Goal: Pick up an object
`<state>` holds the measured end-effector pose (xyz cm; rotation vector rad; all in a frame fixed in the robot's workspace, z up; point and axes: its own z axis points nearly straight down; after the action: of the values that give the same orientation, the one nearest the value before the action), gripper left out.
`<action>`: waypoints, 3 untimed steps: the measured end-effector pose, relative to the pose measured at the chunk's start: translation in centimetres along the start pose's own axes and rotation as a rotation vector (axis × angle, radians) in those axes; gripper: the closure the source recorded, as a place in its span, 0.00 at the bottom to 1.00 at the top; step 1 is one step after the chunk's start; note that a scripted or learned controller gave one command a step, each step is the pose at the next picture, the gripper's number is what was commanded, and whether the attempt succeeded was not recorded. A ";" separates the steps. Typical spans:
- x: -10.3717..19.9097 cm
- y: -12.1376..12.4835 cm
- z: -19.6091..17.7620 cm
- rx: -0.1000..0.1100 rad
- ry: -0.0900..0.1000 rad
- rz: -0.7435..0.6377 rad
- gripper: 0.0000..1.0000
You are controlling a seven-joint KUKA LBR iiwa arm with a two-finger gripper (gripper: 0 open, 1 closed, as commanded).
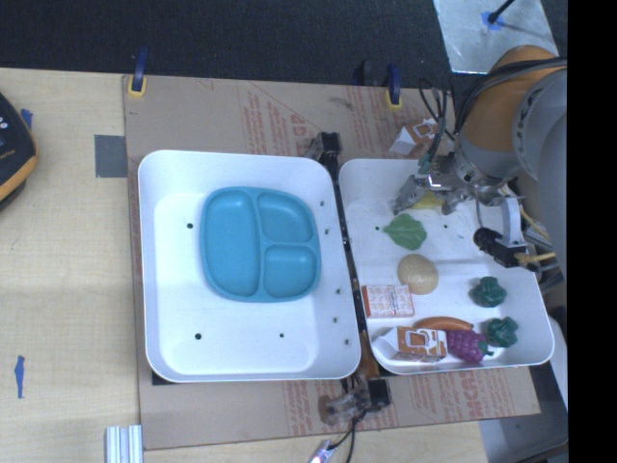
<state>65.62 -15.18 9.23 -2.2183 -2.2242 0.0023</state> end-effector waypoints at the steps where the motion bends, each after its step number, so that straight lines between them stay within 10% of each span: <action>1: 3.1 -7.5 0.1 0.003 0.001 -0.001 0.00; 3: -4.0 0.0 0.0 0.001 0.001 0.000 0.00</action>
<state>65.63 -19.21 9.23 -2.2171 -2.2238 0.0025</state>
